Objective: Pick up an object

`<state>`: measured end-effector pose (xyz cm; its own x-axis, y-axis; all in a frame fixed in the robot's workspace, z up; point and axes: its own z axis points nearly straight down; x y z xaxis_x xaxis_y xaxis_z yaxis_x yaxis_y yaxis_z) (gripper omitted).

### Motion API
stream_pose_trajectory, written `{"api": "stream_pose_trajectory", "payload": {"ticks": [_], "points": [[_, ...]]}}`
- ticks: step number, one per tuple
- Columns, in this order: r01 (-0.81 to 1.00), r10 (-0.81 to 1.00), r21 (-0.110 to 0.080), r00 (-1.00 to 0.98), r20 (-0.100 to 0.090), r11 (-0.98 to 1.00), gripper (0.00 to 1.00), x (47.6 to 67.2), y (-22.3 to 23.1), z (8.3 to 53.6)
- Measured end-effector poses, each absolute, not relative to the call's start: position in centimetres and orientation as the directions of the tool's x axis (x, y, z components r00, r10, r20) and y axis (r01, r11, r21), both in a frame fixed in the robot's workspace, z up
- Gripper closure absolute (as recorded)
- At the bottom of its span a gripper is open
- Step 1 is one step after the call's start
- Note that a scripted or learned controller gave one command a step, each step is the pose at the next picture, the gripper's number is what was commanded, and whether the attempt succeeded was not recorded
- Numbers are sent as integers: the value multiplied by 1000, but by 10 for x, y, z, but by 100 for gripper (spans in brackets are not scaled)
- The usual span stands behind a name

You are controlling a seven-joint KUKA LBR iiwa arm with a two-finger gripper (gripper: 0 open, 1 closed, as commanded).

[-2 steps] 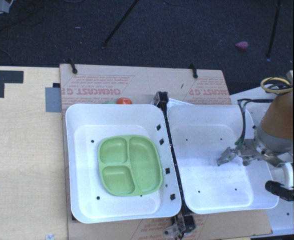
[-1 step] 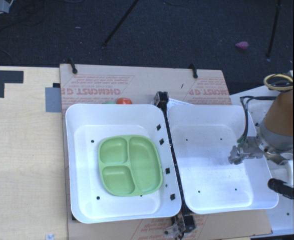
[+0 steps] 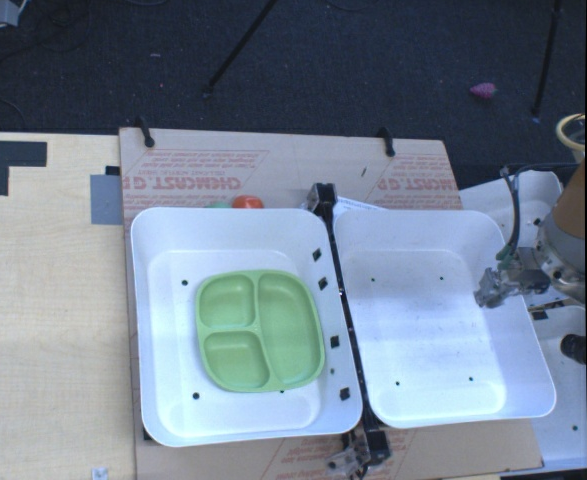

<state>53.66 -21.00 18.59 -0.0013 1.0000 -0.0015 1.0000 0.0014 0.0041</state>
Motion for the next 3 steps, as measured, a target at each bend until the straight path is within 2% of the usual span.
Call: {"api": "stream_pose_trajectory", "payload": {"ticks": [1,2,3], "points": [[1000,1000,1,-1,0,1,100,537,-211,205],[1000,1000,-3,-4,3,4,100,533,-163,208],[1000,1000,-3,-5,4,5,100,545,-104,204]]}}
